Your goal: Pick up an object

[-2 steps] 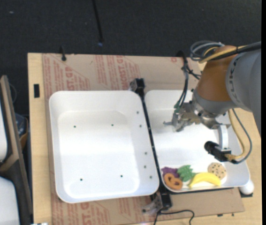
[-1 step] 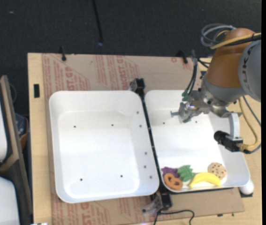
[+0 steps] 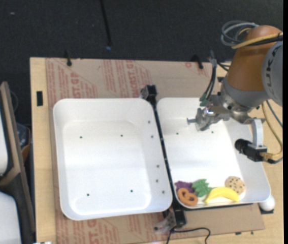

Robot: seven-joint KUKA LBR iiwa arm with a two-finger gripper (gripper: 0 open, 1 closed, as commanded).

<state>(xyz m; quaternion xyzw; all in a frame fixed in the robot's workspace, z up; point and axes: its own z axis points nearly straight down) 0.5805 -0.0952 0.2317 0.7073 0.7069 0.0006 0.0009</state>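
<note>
down at the near edge of the right bin (image 3: 245, 159), a little cluster of toy food is found: a yellow banana (image 3: 221, 194) lying flat, a chocolate chip cookie (image 3: 234, 184) just behind it at the right, a green leafy piece (image 3: 201, 187) touching the banana's left end, a brown pretzel (image 3: 187, 197) at the near left corner, and a bunch of purple grapes (image 3: 183, 185) tucked just behind the pretzel. all five are bunched close together along that near wall. the left bin (image 3: 67, 136) is seen beside it, the two bins' rims meeting down the middle of the cardboard-topped desk (image 3: 93, 78). farther back, the jaws (image 3: 200, 121) are held over the far part of the right bin, well apart from the toys, with nothing gripped between them; how wide they're spread can't be told from this angle. behind that, the arm (image 3: 250, 70) with its orange band is seen coming in from the right.
</note>
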